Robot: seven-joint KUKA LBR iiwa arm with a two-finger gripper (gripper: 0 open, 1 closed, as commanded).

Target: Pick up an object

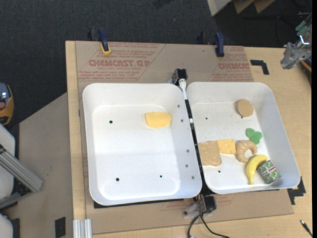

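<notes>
Banana (252,168) crowded by can (269,172); lone yellow block (158,119) in left bin (91,148) looks easiest. Gripper (296,53) state: can't tell.

Two shallow bins, the left bin (99,133) and the right bin (277,113), look like smooth white plastic with a faint sheen. They sit on a brown protective paper sheet (148,61), matt, printed with red lettering, covering the tabletop. Blue plastic-handled clamps (103,40) grip its far edge. The yellow piece (158,120) looks like smooth plastic. The banana (252,166) looks glossy. The floor (74,9) is dark rough carpet.
</notes>
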